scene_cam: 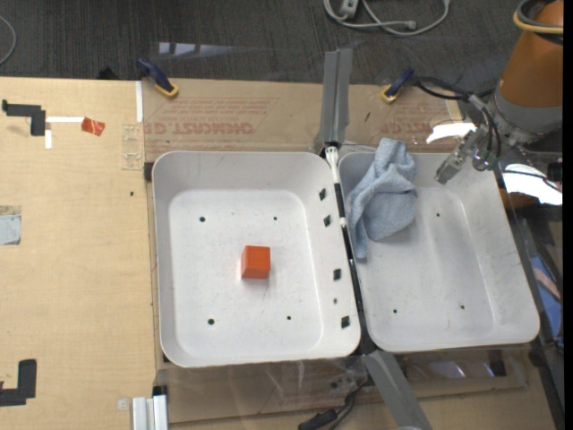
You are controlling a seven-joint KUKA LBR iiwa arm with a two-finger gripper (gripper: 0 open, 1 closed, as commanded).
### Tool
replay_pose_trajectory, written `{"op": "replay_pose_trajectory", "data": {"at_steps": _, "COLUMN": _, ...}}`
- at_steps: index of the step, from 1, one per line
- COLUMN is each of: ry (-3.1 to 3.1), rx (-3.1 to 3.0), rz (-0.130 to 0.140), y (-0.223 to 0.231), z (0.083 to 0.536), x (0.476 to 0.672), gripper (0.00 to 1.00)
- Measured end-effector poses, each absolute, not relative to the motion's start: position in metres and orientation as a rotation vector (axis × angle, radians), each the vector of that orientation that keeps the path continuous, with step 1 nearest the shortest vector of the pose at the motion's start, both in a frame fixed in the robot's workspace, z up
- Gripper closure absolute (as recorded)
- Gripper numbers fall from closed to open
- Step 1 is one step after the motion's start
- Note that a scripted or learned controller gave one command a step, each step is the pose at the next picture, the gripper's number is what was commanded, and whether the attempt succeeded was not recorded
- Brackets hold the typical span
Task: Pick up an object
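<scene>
Camera view, starting at its left: a pale wooden board point(67, 267) covers the bench beside the bins, with a small orange tag point(92, 126) and black brackets near its far edge. Next comes the left shallow white plastic bin point(179, 330), whose rounded rim runs just beside the board. A small orange-red cube point(256, 262) sits flat on this bin's floor, slightly below centre, well apart from all four walls, with bare white floor on every side of it. The two bins meet along a dark central seam with black clips. In the right shallow white plastic bin point(466, 321), a crumpled light-blue cloth point(383, 197) is bunched in the far-left corner, touching the seam-side wall and draping over the far rim; the rest of that floor lies open. At the far-right corner the grey arm with its orange band point(535, 56) reaches in, and the two-finger gripper point(458, 161) hangs over the right bin's far edge, near the cloth but apart from it. Whether its fingers are spread or pressed together cannot be told, and nothing is visible between them.
</scene>
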State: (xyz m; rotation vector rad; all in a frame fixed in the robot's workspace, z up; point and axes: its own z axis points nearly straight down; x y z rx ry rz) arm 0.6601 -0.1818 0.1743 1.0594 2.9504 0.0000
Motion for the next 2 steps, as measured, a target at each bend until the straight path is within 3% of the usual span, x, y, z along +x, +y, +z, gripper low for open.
{"op": "replay_pose_trajectory", "data": {"at_steps": 2, "ry": 3.087, "rx": 0.558, "rz": 0.000, "y": -0.222, "z": 0.167, "x": 0.639, "gripper": 1.00}}
